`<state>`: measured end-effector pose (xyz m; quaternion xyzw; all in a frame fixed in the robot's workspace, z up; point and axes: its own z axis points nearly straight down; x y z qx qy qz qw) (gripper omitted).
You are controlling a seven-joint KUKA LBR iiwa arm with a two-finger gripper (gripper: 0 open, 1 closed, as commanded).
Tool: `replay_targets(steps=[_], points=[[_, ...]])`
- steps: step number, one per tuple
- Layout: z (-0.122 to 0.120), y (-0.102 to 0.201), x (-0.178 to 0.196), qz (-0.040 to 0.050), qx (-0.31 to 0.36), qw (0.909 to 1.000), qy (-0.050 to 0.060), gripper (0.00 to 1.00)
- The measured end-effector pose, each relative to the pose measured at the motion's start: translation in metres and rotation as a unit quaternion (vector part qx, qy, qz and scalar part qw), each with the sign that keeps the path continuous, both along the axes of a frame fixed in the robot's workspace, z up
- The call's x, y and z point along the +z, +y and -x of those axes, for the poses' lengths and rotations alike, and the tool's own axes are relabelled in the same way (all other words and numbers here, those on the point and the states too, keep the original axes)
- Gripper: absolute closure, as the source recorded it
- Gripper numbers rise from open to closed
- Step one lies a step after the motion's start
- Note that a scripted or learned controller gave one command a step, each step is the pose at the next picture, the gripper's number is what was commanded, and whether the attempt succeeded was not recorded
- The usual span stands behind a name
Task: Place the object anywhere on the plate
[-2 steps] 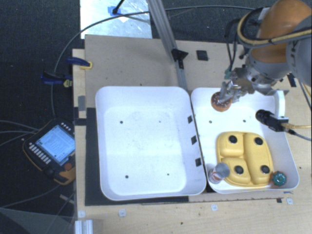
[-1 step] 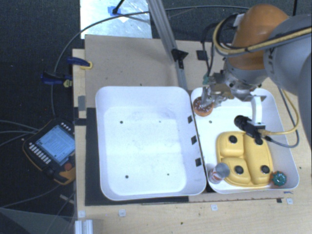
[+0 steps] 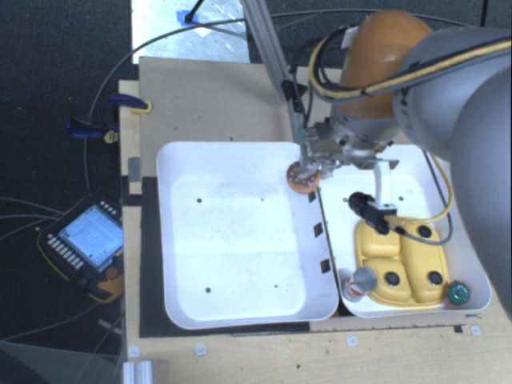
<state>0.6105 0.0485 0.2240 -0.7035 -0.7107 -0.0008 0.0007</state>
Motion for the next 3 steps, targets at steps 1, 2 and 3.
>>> replay_targets(steps=[1, 2, 3], points=[[0.005, 0.064, 0.002, -0.0003, 0.0, 1.0, -0.001, 1.0], [0.004, 0.124, 0.007, -0.0005, 0.0, 1.0, -0.001, 1.0], [0.003, 0.12, 0.007, 0.0002, -0.003, 1.0, 0.0, 0.0]])
